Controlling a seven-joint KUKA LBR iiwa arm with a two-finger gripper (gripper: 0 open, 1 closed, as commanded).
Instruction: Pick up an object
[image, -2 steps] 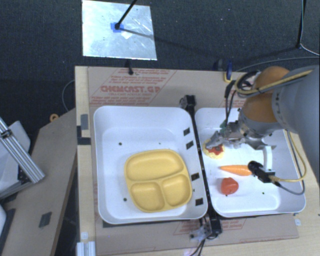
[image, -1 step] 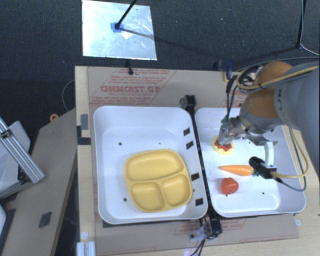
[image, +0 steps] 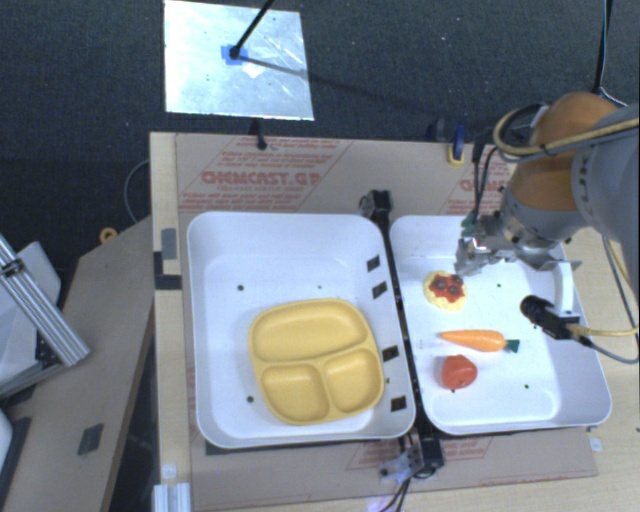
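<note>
your tool (image: 470, 252) hangs over the far part of the right bin (image: 580, 385); you cannot tell how its grip stands. just below it lies a small yellow and red food piece (image: 445, 289). nearer you, a carrot (image: 475, 340) lies crosswise, green end pointing right, with a tomato (image: 459, 372) beside it.

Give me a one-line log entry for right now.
gripper: low over right bin, just above pasta piece | carrot, tomato: lying in right bin | yellow tray: left bin | nothing visibly held
</note>
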